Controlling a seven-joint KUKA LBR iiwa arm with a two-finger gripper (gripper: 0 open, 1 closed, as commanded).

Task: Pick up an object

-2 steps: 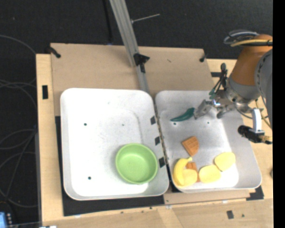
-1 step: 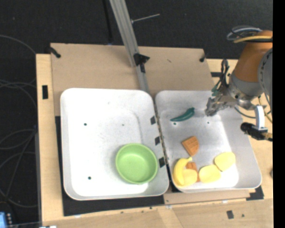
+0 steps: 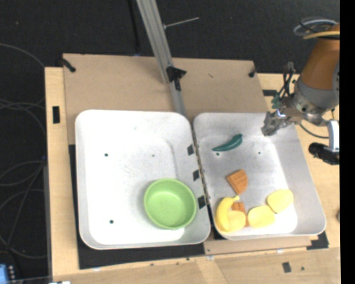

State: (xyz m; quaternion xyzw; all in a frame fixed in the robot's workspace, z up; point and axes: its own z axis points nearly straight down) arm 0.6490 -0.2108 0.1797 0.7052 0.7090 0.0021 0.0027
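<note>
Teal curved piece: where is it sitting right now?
The teal curved piece lies in the upper part of the right bin, near the divider, above the orange wedge and left of the pincer.

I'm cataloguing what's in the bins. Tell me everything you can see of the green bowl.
The green bowl is a round, light-green dish, plain and smooth, plastic by its look. It stands upright, mouth up, and nothing shows inside it. It sits in the left bin, in the near right corner, close to the wall shared with the right bin. It rests on the bin floor; whether it touches the wall I cannot tell. Nothing else touches it.
</note>
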